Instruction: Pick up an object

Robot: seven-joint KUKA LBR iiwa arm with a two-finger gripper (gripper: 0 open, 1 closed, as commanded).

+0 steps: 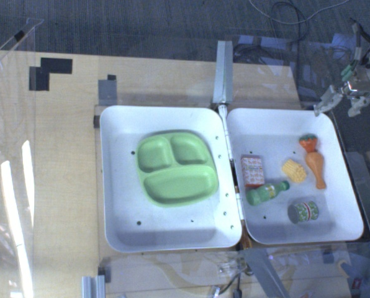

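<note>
I see my pincer [349, 98] hovering past the right bin's [278, 120] far corner, whether spread or pressed together I cannot tell, with nothing lifted yet: carrot [313, 159] just below it, corn [294, 171], box [252, 169], bottle [266, 192] and can [303, 211] farther down-left.

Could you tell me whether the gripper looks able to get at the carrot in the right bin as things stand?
Probably yes. The carrot lies uncovered, apart from the corn, and the gripper sits just past that bin's far right corner.
</note>
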